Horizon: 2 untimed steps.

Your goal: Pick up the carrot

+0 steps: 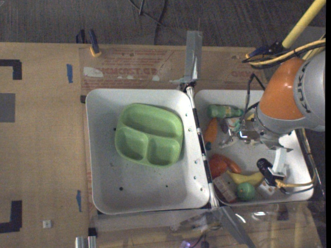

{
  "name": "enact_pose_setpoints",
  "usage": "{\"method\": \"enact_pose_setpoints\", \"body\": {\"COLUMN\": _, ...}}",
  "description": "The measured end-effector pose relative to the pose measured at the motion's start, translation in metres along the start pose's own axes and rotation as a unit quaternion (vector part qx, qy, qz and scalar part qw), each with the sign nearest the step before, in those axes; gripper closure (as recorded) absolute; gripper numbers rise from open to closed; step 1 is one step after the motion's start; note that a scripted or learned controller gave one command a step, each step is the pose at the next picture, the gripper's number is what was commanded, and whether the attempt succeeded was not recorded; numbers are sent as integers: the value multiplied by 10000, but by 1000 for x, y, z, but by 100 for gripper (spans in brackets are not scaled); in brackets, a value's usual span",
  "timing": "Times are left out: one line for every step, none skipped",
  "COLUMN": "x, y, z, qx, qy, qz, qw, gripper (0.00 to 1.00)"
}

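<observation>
Orange carrot [211, 130]: lies in the right bin [302, 190] by its left wall, below the green bottle [224, 110], not yet lifted. Gripper [234, 132]: I put it just right of the carrot; fingers blurred, grip state unreadable. Grasp and lift remain

White letters reading "KU" (the start of the maker's name) stand on the arm's orange band [283, 93] at right. Faded red print on the far cardboard strip [129, 70] is illegible.
</observation>
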State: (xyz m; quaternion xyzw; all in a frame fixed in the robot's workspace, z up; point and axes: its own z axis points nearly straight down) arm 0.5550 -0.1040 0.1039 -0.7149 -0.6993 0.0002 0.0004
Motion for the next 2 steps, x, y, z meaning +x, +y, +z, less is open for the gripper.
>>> {"method": "enact_pose_setpoints", "body": {"x": 6, "y": -48, "z": -34, "qx": 11, "qy": 6, "qz": -267, "qw": 9996, "gripper": 0}}
{"method": "enact_pose_setpoints", "body": {"x": 8, "y": 13, "z": -17, "qx": -10, "qy": -5, "qz": -135, "qw": 9999, "gripper": 0}}
